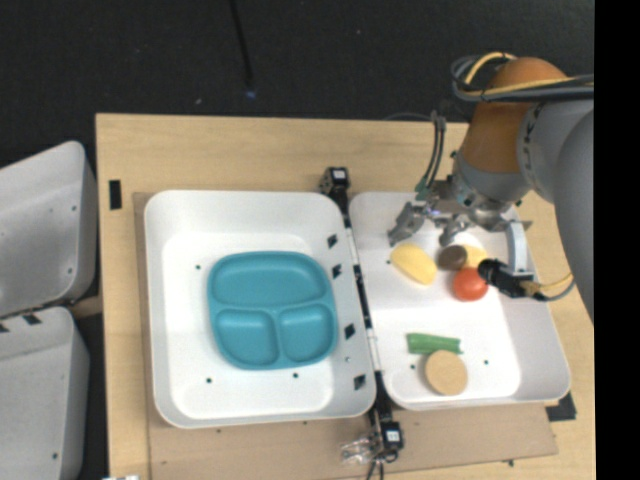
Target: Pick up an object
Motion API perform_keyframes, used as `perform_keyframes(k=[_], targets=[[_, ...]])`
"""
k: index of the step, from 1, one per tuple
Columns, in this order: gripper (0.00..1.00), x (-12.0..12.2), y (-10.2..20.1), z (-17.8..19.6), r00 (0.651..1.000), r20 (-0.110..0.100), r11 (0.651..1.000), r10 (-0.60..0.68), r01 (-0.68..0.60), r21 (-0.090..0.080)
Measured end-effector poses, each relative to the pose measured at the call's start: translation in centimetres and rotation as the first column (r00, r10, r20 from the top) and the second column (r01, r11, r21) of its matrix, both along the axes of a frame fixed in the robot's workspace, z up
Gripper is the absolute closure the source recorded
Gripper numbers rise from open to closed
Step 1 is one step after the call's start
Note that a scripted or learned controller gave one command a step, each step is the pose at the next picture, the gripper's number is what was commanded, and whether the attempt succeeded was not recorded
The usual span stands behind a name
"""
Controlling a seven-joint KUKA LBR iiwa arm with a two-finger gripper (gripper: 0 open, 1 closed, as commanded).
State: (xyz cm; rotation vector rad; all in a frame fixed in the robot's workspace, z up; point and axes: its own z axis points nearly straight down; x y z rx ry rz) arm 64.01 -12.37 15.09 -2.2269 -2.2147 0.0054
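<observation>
The two-finger gripper [432, 228] is seen low over the far end of the right white bin [530, 368], its fingers spread wide with nothing between them — the yellow lemon-shaped object [414, 264] lies just below. A red ball [470, 284], green strip [434, 344] and tan disc [445, 373] are nearby; a teal divided tray [272, 308] sits in the left bin [170, 368].

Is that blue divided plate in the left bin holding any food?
Empty. The blue three-compartment plate shows only bare blue in every section; it lies flat in the left white bin.
</observation>
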Motion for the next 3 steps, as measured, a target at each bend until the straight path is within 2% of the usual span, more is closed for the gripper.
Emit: perform_keyframes(k=[1,3], targets=[[1.00,0.2,-0.1,1.4,1.000,0.008,1.000,-0.003,0.003,0.000],[1.00,0.7,-0.6,10.4,1.000,0.009,1.000,0.007,-0.007,0.000]])
